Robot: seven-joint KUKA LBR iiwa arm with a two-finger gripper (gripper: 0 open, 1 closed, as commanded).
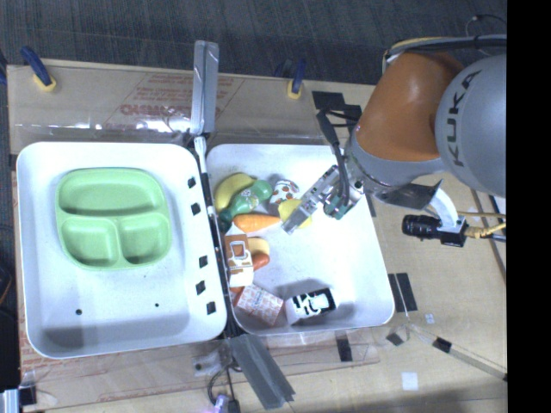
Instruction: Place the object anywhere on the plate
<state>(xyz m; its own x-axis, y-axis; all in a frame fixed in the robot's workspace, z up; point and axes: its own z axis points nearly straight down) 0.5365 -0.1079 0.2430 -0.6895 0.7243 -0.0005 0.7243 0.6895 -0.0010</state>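
Plainly, "KUKA" reads on the grey arm (pixel 469 123); the end effector (pixel 303 211) state cannot be told.

Two white bins sit on one bench: the left bin (pixel 34 317) and the right bin (pixel 366 256). There is one green three-compartment plate (pixel 112 216). Among the toy foods are one banana (pixel 228 188), one carrot (pixel 256 223) and one black-and-white carton (pixel 310 304). Two blue clamps (pixel 39 69) (pixel 297 77) grip the bench's far edge.
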